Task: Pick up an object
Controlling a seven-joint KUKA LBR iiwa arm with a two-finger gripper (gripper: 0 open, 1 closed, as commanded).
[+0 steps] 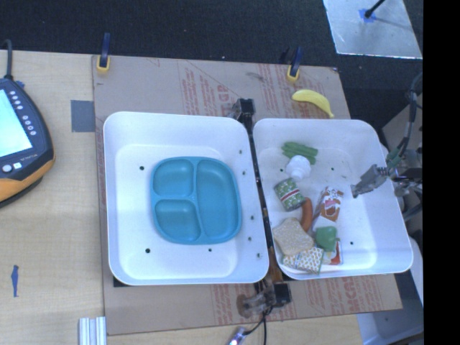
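Several small items crowd the left half of the right-hand shallow white bin (374,254): a green pod-shaped piece (299,149), a white rounded object (297,167), a short green-and-red can (289,193), an orange stick-shaped piece (307,213), a red-and-white carton (330,203), a slice of brown toy bread (291,236), a green lump (325,236) and a pale patterned packet (305,259). The grey gripper (368,180) sits over the barer right half of that bin, apart from all of them and nearest the carton. Whether it is released or clenched cannot be told at this angle, and nothing shows in its grip.

The main risk is a miss. If the gripper descends where it is, it would probably close on the bare bin floor. Moving into the pile brings a different hazard: bread, packet, green lump and carton touch or overlap, so a descent there may land on an edge, push neighbours aside, or pinch two at once. The can and the rounded white object may roll away from a glancing contact.

A blue divided plastic plate (195,198) lies flat in the left-hand white bin (118,131), likely hard to pinch. A yellow toy banana (313,100) rests on the cardboard-covered surface (180,85), outside both bins.
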